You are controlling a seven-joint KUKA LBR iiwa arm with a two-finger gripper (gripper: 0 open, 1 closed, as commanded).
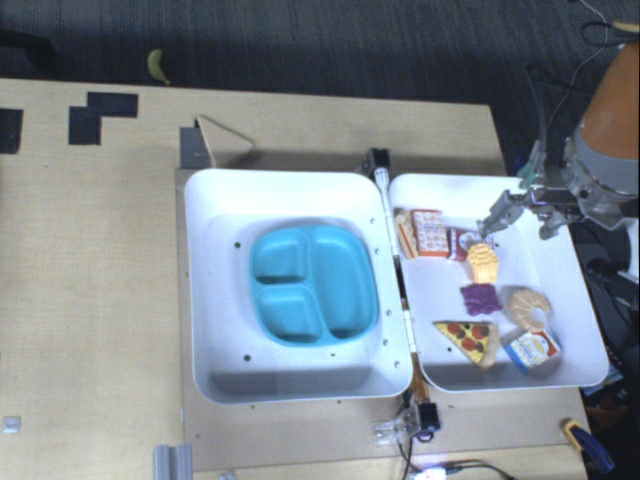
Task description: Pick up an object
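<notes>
stage: approach, nothing lifted yet | end effector [520, 211] is held over the right bin [590, 313], upper part, fingers spread, nothing between them | candidates are left lying in that bin: ice-cream cone [482, 261] nearest, purple grapes [479, 298], pizza slice [468, 338] | remaining: descent, closing, lift

- A pale tan wooden bench top [90, 268] fills the left and middle of the frame.
- Dark grey carpeted floor [300, 18] runs across the top.
- Black rectangular tape patches [100, 116] sit upper left on the bench.
- A small yellow curved object [157, 65] lies on the floor, upper left.
- Thin cables [600, 23] trail at upper right.
</notes>
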